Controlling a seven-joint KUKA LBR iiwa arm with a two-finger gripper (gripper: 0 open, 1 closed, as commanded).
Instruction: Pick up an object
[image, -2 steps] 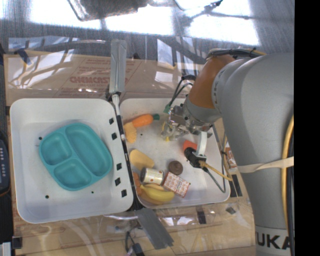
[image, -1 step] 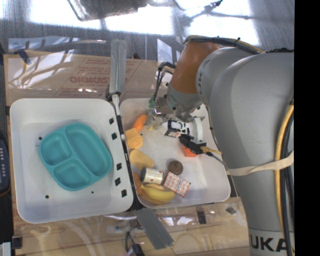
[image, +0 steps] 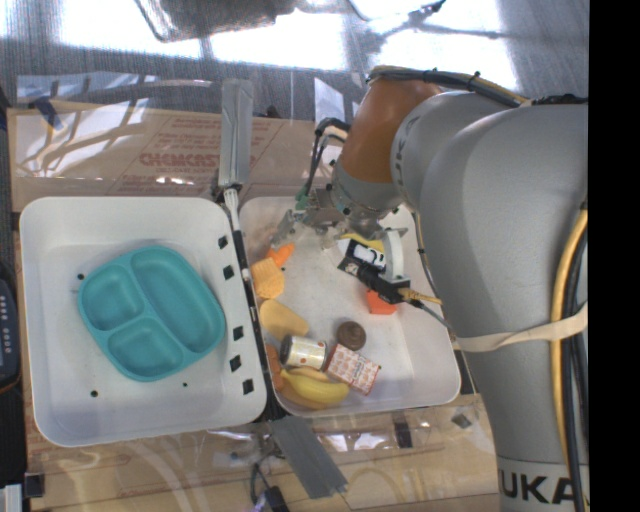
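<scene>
At the far end of the right bin (image: 440, 385) you have the gripper (image: 312, 218), hanging close above the white floor beside the wall shared with the left bin (image: 60, 400). The grey arm (image: 480, 200) reaches in from the right and covers much of that bin's right side. From this angle the metal parts at the wrist run together, so you cannot tell whether the gripper is set wide or narrow, and nothing you can make out sits in its grasp.

The things you could pick all lie in the right bin. Nearest the gripper, just toward you from it, is a small orange piece (image: 283, 255), touching or almost touching a paler orange chunk (image: 266, 279) against the shared wall. Further toward the near end lies a yellow wedge (image: 283, 319). Below that a small can (image: 303, 352) lies on its side, with a banana (image: 312, 388) curved along the near wall. A patterned red and white box (image: 353, 369) rests beside the can, touching the banana, and a brown disc (image: 350, 335) sits just beyond the box. An orange block (image: 381, 300) lies near the right wall, close under the arm.

In the left bin you have a teal divided plate (image: 150, 312), lying flat, well apart from the gripper.
</scene>
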